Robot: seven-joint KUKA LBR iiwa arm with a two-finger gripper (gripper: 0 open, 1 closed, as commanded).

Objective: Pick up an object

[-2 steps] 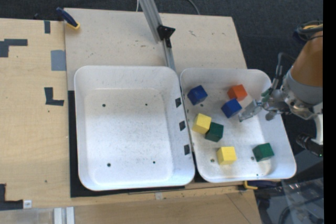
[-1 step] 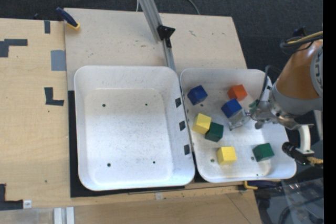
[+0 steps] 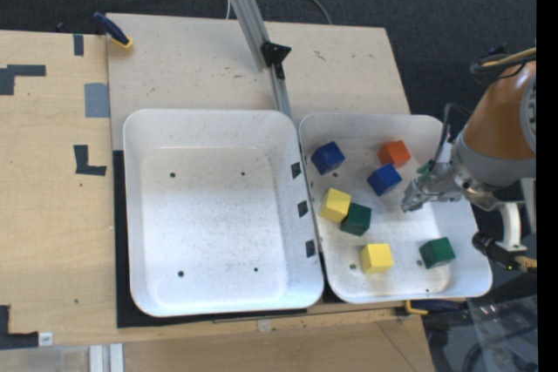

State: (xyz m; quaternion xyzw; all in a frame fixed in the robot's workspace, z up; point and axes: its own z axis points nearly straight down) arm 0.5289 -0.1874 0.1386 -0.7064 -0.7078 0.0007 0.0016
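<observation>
**In the right bin: pick not done, nothing lifted**

In the right bin, all 7 cubes sit on the floor, none raised. Pincer is low inside the bin, right-of-centre, hanging under the grey/orange arm that comes in from the right.

Cube layout:
- blue cube: just left of the pincer tip, closest candidate, but apart from it as far as I can see
- orange cube: just above the blue one, near back wall
- second blue cube: far left, near the bin divider
- yellow cube + dark green cube: touching each other, mid-left
- second yellow cube: front, centre
- green cube: front right, below the pincer

Pincer state: can't tell. Tip is small and dark against the bin, too blurry to read. Nothing visible between its tips, so no grasp to claim.

Left bin has no cubes in it. Counter around the bins not involved.

Progress est.: approach roughly done, pincer is down at cube height. Left to do: close on a cube, lift clear of the bin floor. My guess is the target's the blue cube or green cube, given proximity; not confirmable from this view.
</observation>
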